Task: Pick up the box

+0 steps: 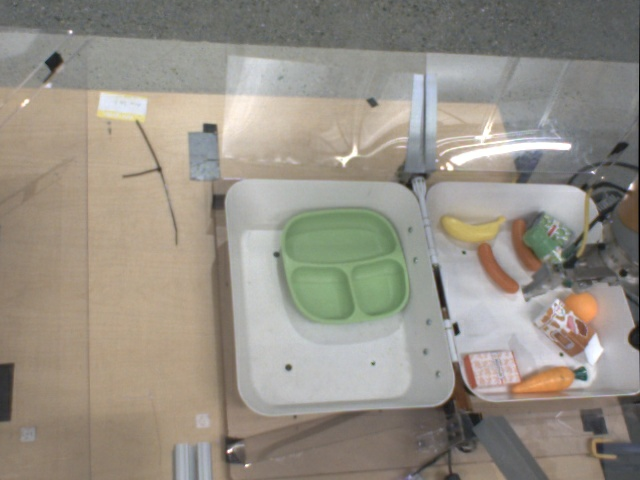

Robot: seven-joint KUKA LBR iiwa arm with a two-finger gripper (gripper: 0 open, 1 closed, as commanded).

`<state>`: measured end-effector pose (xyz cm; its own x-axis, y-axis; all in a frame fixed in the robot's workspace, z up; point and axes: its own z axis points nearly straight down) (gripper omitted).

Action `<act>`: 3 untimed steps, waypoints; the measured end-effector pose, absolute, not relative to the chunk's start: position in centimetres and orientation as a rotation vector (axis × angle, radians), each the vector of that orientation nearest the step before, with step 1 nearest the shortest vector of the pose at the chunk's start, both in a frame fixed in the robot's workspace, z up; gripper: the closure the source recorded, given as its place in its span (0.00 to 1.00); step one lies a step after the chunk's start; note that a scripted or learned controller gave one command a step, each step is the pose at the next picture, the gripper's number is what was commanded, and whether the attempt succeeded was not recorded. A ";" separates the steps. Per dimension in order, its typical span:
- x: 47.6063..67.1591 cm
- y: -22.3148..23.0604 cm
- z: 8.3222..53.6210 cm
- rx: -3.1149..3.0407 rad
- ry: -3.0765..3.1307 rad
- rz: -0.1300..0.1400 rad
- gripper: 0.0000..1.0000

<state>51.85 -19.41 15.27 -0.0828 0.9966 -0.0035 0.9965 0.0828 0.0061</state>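
A small red and white box [491, 369] lies flat near the front edge of the right bin [462, 278], next to a carrot [545, 380]. My gripper [549, 280] reaches in from the right, low over the middle of that bin. It hangs between a green carton [549, 236] and an orange [581, 307], well behind the red and white box and apart from it. Nothing shows between its fingertips.
A banana [472, 229] and two sausages [497, 267] lie at the back of the right bin. A white and orange packet [566, 328] rests under the orange. The left bin [250, 358] holds a green divided plate [345, 265].
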 end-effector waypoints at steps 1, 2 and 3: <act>56.3 -11.9 9.1 1.921 2.481 0.003 0.00; 48.5 -12.6 17.8 1.833 2.543 0.004 0.00; 46.0 -15.3 24.8 2.160 2.271 0.006 0.00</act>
<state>45.98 -15.28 24.85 -0.0501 0.9987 -0.0028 0.9987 0.0502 0.0078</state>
